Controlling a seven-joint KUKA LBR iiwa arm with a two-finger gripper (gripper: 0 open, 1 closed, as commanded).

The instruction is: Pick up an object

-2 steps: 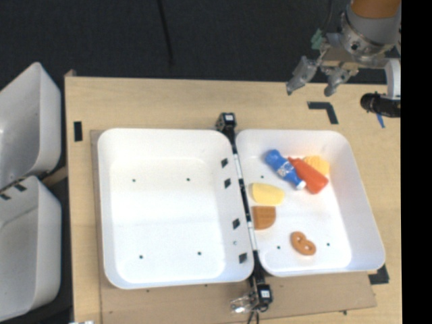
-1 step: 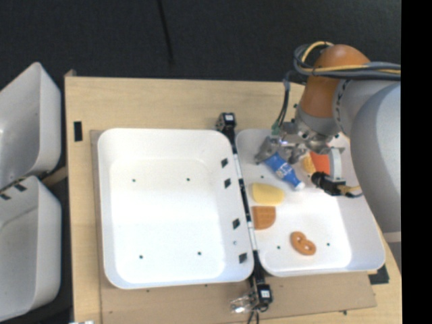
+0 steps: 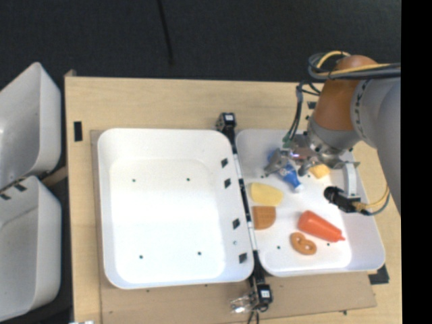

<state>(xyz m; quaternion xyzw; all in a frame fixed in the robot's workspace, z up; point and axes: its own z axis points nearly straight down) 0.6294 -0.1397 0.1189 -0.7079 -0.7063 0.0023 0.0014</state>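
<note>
My gripper [image 3: 289, 160] hangs low over the far part of the right bin [image 3: 368, 248], below the orange wrist band. A small blue object [image 3: 292, 179] lies right under it, partly covered by it. A small yellow piece [image 3: 320, 171] sits just to the right of the gripper. Nearer the front lie a yellow wedge [image 3: 266, 194], a brown-orange piece [image 3: 263, 217], an orange cone like a carrot [image 3: 322, 227] and an orange pretzel-like ring [image 3: 303, 244].
The left bin [image 3: 121, 154] stands beside the right one, with a row of black clips [image 3: 237, 201] along the shared wall. A black part with cables [image 3: 341, 200] hangs beside the arm over the right bin.
</note>
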